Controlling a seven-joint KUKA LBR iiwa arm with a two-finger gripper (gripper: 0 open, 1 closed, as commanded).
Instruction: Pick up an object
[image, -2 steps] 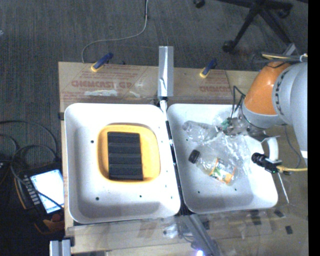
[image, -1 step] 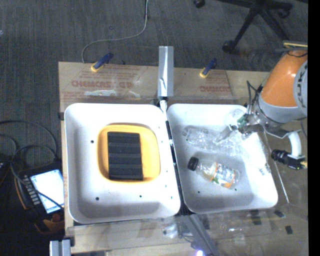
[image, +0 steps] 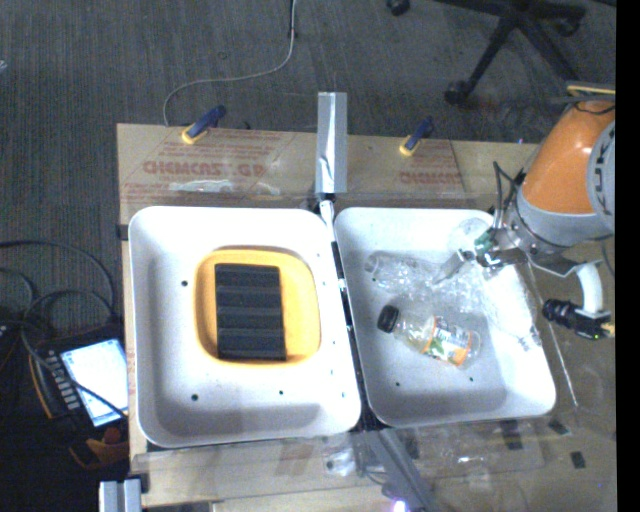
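Presently: right bin (image: 520, 395) holds plastic bottle (image: 432, 335) lying flat, crumpled clear wrap (image: 440, 280) beside it. End effector (image: 487, 246) over wrap (spread or pinched: cannot tell). Advice: descend centred across bottle's body, clear of wrap.

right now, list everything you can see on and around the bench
shallow white plastic bins: 2, white, side by side on the bench
yellow tray with black ribbed insert: 1, yellow and black, in the left bin
clear plastic bottle with dark cap: 1, clear with orange-green label, lying in the right bin
crumpled clear plastic wrap: 1 heap, transparent, in the right bin above the bottle
blue-and-yellow clamps: 2, on the bench's far edge
grey arm with orange band: 1, over the right bin's right edge
gripper: 1, by the wrap
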